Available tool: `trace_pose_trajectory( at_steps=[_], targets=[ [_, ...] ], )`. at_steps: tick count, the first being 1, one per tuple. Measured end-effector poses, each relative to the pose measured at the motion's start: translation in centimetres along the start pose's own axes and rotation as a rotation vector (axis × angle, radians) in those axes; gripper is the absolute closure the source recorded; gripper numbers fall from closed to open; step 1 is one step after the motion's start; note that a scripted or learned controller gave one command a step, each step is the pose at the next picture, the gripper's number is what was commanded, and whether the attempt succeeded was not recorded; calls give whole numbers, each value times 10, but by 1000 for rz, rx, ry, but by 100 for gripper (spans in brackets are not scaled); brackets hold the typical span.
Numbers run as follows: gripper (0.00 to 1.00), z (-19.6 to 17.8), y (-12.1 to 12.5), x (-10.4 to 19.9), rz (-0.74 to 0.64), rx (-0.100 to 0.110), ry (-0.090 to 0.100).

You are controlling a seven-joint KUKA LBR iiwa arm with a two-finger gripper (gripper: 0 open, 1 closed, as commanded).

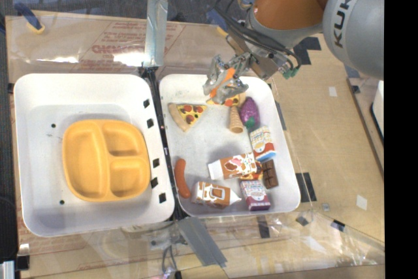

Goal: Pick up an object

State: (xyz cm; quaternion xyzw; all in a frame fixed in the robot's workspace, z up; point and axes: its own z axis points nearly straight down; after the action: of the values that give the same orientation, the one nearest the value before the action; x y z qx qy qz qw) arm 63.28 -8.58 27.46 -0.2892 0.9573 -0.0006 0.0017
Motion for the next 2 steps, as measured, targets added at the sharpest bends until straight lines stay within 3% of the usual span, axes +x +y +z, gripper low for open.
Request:
trace_pose_trajectory(
  at_steps=[1, 2],
  targets=[
    [100, 22, 29, -49, -24, -2, -1],
    [100, -14, 30, -50, -67, 1, -2]
  ],
)
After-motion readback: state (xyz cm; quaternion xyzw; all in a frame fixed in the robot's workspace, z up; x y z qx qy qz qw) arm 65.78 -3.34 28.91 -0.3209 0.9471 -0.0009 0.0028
